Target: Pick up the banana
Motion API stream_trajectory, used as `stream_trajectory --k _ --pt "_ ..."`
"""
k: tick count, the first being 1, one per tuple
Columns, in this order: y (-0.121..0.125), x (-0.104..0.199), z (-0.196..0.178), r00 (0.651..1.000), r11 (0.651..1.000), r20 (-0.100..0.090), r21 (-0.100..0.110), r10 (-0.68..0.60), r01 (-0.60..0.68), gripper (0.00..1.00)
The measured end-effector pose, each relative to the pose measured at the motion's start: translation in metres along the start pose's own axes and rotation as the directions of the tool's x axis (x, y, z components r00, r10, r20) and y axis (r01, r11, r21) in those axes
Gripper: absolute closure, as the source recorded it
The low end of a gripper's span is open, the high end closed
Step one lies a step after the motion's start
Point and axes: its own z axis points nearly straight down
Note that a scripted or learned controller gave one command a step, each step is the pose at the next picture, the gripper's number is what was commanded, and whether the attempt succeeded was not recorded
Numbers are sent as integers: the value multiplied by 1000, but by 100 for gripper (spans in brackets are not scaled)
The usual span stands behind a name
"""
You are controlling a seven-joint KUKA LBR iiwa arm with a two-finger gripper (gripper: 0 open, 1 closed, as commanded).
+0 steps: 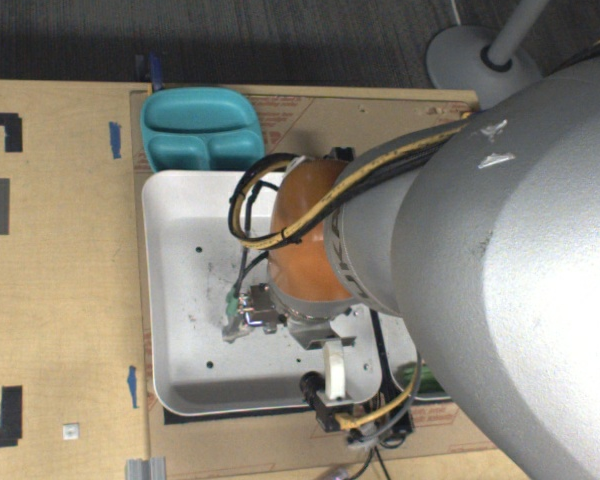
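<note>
The grey arm with its orange band (305,238) reaches in from the right and hangs low over the white bin (180,268), covering the bin's right half. The gripper (244,314) pokes out as a small metal part under the wrist, close above the bin floor near its middle. The wrist body and cables hide whatever lies beneath them.
A teal plastic tray (202,128) rests against the bin's far rim. A green object (422,376) peeks out beside the arm at the lower right. The bin's left floor is bare white with a few dark specks. Cardboard bench surface lies to the left.
</note>
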Motion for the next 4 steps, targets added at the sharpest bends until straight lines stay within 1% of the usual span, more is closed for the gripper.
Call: stream_trajectory --k 1,3,4 --pt "1 0 -10 1000 1000 0 -1 1 -1 100" --pt "2 0 -29 1000 1000 0 -4 2 -2 100" --pt "3 19 45 786 786 2 -2 -618 618 100"
